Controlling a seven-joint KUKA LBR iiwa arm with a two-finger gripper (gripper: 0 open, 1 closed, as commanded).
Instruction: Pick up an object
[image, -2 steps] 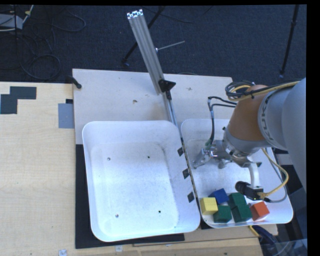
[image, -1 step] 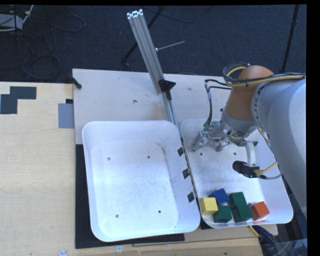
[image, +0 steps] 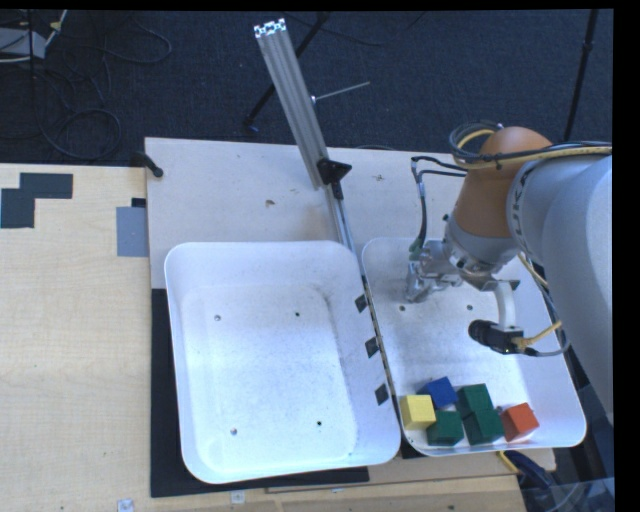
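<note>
Task objects are a small cluster of blocks in the near corner of the right bin (image: 560, 425), packed together and mostly touching: yellow cube (image: 419, 411) at the cluster's left end, blue block (image: 440, 390) just behind it, two dark green blocks, a smaller one (image: 446, 429) at the front and a taller one (image: 480, 412) beside it, and an orange-red block (image: 519, 421) at the right end near the bin's rim. All look like solid painted blocks, matte, flat faces, sharp edges, no markings that can be made out. Gripper (image: 424, 283) is metallic, silver-grey, hanging over the far part of the right bin, well apart from the blocks; nothing visible between its fingers, how far they're open cannot be told from this angle. Above it the orange band, then the smooth grey arm body, with thin cables looping around the wrist. Both bins are shallow white trays with rounded corners, faintly speckled floors and a few small dark dots; left bin (image: 200, 440) is the larger in view. Small black clips sit along the seam between the bins. A ribbed aluminium extrusion bar (image: 298, 110) leans in from the top. Bench surface is pale, light wood panel to the left.
</note>
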